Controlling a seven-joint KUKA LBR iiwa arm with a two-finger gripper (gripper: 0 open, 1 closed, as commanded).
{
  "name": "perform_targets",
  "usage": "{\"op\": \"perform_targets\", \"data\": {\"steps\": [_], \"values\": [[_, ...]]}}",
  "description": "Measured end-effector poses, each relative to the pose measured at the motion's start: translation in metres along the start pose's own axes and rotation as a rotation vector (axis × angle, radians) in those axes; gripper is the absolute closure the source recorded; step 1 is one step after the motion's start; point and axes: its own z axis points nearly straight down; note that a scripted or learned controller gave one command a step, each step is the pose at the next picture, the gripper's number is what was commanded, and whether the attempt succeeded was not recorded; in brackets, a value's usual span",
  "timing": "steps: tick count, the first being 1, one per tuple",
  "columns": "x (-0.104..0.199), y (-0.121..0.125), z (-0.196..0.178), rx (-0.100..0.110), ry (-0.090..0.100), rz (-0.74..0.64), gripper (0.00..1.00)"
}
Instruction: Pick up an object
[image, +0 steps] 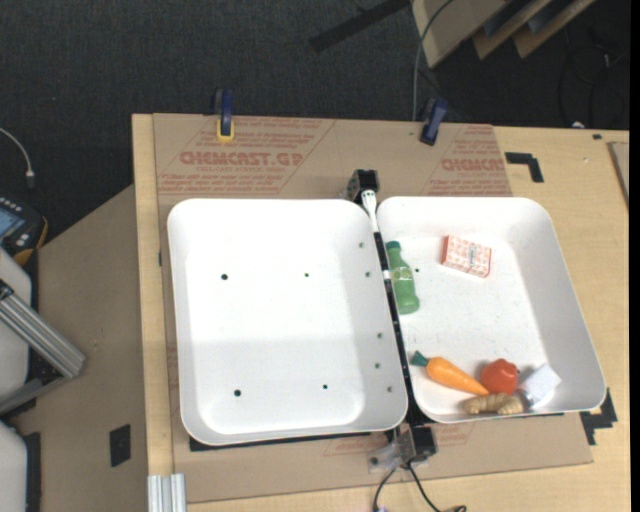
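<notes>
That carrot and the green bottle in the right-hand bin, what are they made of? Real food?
Probably not real. The carrot looks like moulded plastic: even orange, smooth, with a neat green tip. The green bottle also looks plastic, with a uniform colour and a slight sheen. The picture is too small to be certain.

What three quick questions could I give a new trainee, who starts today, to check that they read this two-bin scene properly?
1. True or false: the green plastic bottle lies along the right white bin's left wall.
2. Which lies nearest the orange toy carrot? A. the red-and-white patterned box B. the red round toy C. the blue clamp
3. Fill in: the brown knobbly root lies at the right bin's ____ edge.

Key: 1 true; 2 B; 3 near (front).
</notes>
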Motion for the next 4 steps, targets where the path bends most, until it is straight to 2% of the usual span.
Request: {"op": "perform_targets", "data": {"steps": [4], "values": [[0.001,0.004,-0.044,-0.023,-0.012,-0.003,1.0]]}}
